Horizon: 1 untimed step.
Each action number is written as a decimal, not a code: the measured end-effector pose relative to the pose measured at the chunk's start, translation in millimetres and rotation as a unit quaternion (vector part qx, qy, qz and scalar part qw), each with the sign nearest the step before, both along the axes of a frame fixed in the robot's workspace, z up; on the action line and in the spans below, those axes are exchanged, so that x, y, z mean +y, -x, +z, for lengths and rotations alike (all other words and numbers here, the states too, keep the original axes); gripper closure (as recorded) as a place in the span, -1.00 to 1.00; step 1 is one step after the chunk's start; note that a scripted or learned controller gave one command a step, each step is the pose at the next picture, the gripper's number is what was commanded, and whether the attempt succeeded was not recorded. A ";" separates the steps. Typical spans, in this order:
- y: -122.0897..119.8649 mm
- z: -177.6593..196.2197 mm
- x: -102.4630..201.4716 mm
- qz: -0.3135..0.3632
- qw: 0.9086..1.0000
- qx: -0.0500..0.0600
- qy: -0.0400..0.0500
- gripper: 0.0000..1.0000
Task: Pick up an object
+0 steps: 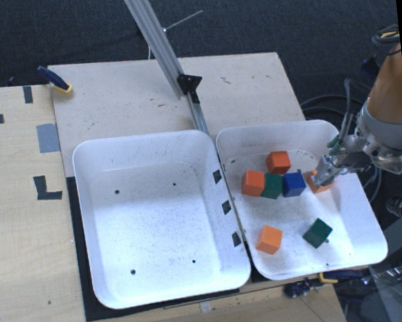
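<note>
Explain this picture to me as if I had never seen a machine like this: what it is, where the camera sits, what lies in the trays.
One camera looks down at a slant on a bench with two shallow white bins. The left bin and the right bin sit side by side. A grey robot arm reaches in from the right; its gripper is low at an orange block by the right bin's far edge. Also in that bin: three orange cubes, two green, one blue. Whether anything is gripped is unclear.
</note>
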<state>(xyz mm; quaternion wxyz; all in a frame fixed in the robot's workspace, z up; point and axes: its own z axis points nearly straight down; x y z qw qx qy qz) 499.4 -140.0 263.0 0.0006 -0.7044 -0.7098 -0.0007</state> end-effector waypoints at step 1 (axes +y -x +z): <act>1.0 -5.0 43.2 -0.001 1.000 0.001 0.000 1.00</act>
